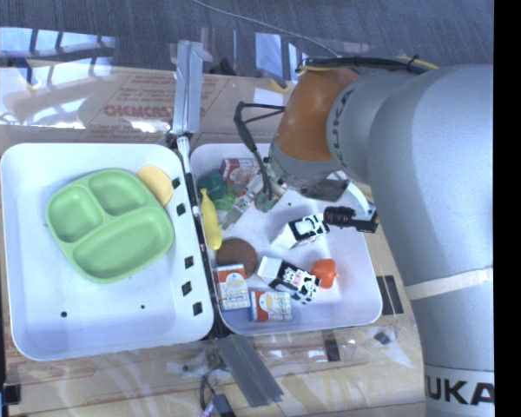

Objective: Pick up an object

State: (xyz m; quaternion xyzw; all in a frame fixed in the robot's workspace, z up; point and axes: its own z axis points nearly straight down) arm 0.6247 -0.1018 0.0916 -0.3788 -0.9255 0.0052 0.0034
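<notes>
Arm reaches in over the right bin [356, 315]; gripper [262, 195] low at the bin's far left, among the green item [214, 185] and small carton [240, 171]. Cannot tell the state of the jaws; nothing visibly grasped. Banana [210, 220], brown disc [236, 254], cow-patterned box [296, 282] lie loose. Left bin [26, 320] bears green divided plate [110, 223]. Judgement: pick not yet done; grasp and lift remain.

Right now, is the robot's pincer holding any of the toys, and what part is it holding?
I cannot tell. The pincer is low among the toys at the back of the right bin, and nothing shows clearly between its tips.
</notes>
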